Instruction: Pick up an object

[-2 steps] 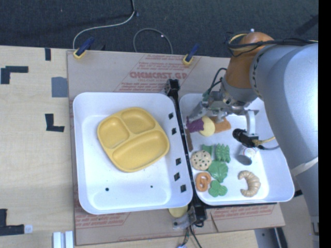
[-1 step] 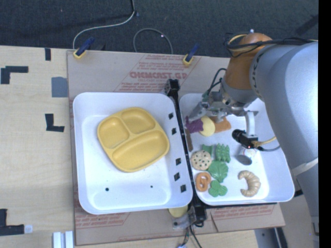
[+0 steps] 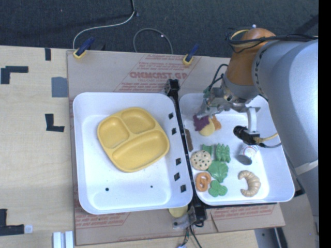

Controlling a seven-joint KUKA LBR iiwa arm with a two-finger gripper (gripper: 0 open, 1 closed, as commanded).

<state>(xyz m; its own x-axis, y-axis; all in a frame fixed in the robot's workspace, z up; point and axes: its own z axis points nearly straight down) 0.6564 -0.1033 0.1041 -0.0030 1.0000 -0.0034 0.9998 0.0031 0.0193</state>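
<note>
My gripper (image 3: 209, 110) hangs low over the back left part of the right bin (image 3: 271, 165), at the end of the grey arm with the orange band. Just below it lie a purple toy piece (image 3: 199, 122) and a yellow piece (image 3: 210, 128), side by side and touching. The gripper's tip is right above the purple piece; I cannot tell whether it touches it. Further forward in this bin are a chocolate-chip cookie (image 3: 200, 160), a green ridged piece (image 3: 217, 151), a green leafy piece (image 3: 219, 170), a pretzel (image 3: 202, 181) and a croissant (image 3: 250, 183).
The left bin (image 3: 89, 138) holds a yellow divided plate (image 3: 133, 138). A small green piece (image 3: 217, 190) lies at the right bin's front. A silvery round thing (image 3: 247, 154) rests near its right side. The bins' shared wall runs down the middle.
</note>
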